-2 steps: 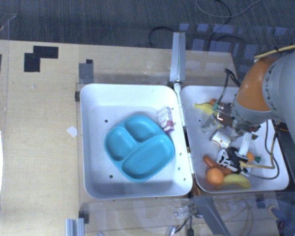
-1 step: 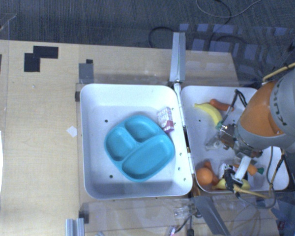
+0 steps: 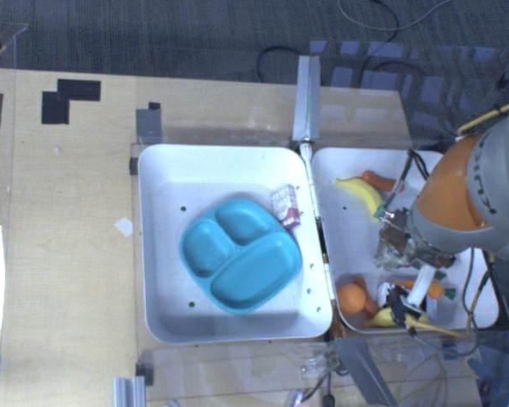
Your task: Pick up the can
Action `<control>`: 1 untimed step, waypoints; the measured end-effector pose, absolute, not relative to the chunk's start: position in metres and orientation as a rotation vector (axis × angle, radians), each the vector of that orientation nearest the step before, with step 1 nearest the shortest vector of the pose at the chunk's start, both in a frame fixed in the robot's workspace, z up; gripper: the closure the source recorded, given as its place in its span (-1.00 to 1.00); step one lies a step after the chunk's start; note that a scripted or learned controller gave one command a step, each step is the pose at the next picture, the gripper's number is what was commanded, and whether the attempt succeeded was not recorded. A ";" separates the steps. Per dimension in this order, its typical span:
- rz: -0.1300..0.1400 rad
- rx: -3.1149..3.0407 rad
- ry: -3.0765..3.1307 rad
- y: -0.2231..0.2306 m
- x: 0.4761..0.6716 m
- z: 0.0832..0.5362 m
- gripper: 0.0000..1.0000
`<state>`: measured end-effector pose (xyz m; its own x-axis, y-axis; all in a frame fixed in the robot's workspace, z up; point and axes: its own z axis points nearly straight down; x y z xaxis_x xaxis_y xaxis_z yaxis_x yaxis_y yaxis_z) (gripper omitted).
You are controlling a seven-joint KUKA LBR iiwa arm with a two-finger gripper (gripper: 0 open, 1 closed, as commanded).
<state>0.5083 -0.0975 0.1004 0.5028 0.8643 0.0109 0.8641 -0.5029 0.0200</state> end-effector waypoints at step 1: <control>0.002 2.860 1.300 -0.053 0.488 0.183 1.00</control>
